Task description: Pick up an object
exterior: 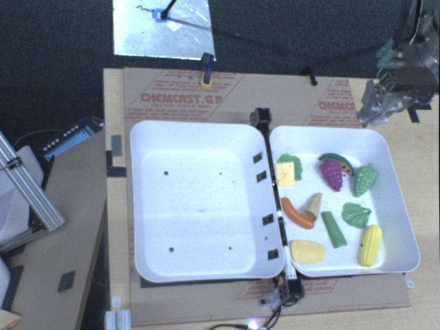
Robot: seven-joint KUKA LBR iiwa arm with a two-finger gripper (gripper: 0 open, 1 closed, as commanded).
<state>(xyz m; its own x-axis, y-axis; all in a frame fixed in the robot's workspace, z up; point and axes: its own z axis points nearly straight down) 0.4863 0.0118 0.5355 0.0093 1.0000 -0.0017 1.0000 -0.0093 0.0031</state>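
Note:
The right bin [395, 177] holds several toy foods: a yellow cheese block [285, 174] with a green piece behind it, purple grapes [331, 173], a watermelon slice [338, 161], a green bumpy fruit [365, 179], an orange sausage [296, 213], a tan cone [313, 205], a green stick [334, 229], a green leaf [357, 215], a yellow corn cob [370, 245] and a yellow lump [307, 252]. My gripper [375, 112] hangs at the upper right, above the bench just beyond the right bin's far corner, with nothing seen between its fingers.
The left bin [141, 184] sits beside the right one, joined by a black clip strip [269, 184]. Both rest on a cardboard sheet [179, 95]. A foil-like square [163, 18] lies beyond the bench. A metal frame [27, 191] stands at the left.

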